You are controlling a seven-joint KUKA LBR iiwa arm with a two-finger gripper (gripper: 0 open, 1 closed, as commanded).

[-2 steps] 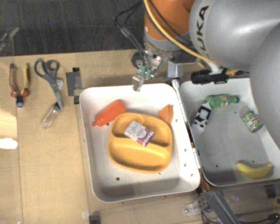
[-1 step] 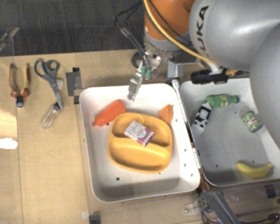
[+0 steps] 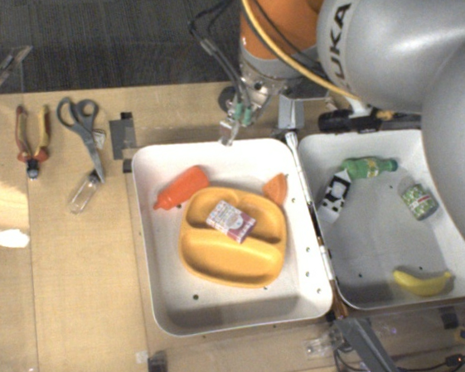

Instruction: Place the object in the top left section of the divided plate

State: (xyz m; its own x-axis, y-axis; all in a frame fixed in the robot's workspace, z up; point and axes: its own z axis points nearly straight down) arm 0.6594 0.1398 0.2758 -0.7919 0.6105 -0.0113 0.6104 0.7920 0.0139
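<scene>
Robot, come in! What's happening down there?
End effector above left bin's back rim, carrying nothing. Small box lies in yellow divided plate. Orange bottle beside plate.

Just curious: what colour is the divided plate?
Yellow; the divided plate shows clearly in the camera view.

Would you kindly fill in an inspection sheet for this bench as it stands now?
Surface: wooden bench bearing left bin and right bin.
Job's things: yellow divided plate in left bin; small box lying on its upper sections.
Clutter: orange bottle, orange piece, green bottle, black-and-white item, green can, banana.
Grippers: claw above the left bin's far rim.
Cables: yellow cable along arm.
Surroundings: pliers, scissors on bench.
</scene>
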